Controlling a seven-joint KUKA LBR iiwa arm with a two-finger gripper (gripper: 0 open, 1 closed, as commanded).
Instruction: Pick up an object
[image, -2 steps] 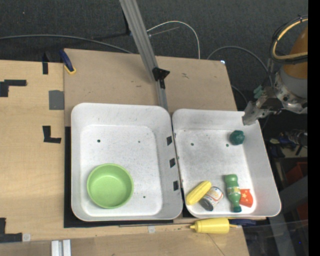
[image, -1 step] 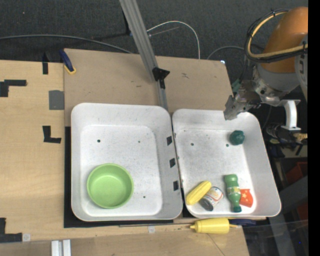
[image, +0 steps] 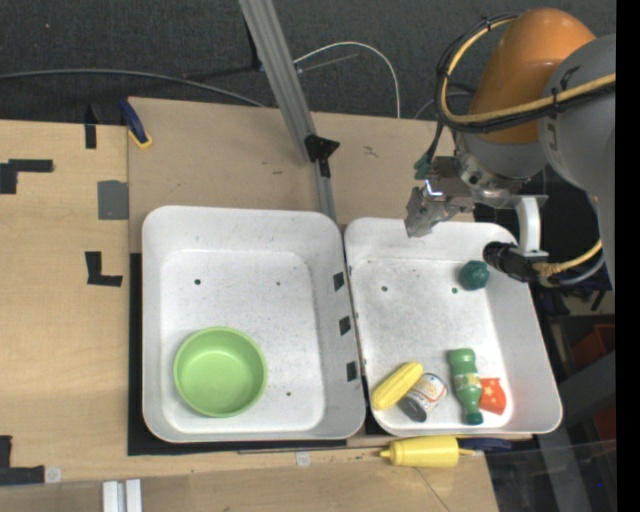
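The jaws (image: 420, 222) hang at the far rim of the right bin (image: 520, 340); whether they are released or clenched cannot be told. The green ball (image: 473, 275) lies near, toward four o'clock.

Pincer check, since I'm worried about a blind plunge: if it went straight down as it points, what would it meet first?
Probably the bare floor of the right bin near its far rim; depth is unclear. The pincer hangs clear of the green ball.

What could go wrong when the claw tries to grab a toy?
The claw hangs over the right bin's far rim, so it might bump that rim going down. The green ball nearby could roll away if nudged. The corn, can and bottle lie crowded together, so it might grab two or none.
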